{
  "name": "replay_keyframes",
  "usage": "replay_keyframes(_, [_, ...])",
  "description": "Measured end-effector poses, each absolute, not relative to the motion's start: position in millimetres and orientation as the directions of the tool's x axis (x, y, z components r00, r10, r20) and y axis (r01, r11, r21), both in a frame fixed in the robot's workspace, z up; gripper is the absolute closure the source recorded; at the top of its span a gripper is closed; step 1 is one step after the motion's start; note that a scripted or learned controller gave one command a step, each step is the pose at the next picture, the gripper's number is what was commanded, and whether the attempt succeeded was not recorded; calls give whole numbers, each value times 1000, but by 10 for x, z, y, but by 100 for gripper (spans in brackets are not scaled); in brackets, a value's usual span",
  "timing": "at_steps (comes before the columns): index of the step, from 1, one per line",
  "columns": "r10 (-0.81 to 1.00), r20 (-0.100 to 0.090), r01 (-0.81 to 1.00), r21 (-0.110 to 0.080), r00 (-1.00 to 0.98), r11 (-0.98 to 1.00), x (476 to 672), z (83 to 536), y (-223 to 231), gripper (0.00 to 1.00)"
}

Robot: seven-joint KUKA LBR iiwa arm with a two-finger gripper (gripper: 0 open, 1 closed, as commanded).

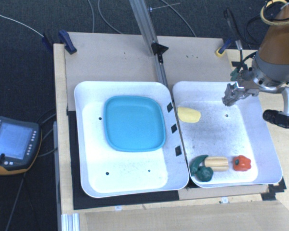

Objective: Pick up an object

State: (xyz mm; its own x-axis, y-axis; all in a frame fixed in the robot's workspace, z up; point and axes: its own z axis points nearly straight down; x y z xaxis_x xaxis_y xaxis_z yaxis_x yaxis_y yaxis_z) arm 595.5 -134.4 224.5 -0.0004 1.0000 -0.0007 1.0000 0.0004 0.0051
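In the right bin (260, 129) lie a pale yellow lump (189, 114) near its left wall, and along its near edge a dark green leafy toy (201, 168), a tan bread roll (216, 163) and a red pepper (241, 163). My gripper (230, 96) hangs over the bin's far right part, well above and behind those items. Nothing shows between its fingers.
The left bin (86, 143) holds a square blue plate (135, 123). A metal rail (147, 18) runs from the top down between the bins. Blue clamps (67, 41) sit at the bench's far corners. A teach pendant (12, 143) lies on the floor at left.
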Motion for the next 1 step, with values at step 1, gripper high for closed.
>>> replay_keyframes(1, [1000, 0, 1000, 1, 0, 0, 5956, 2396, -1343, 100])
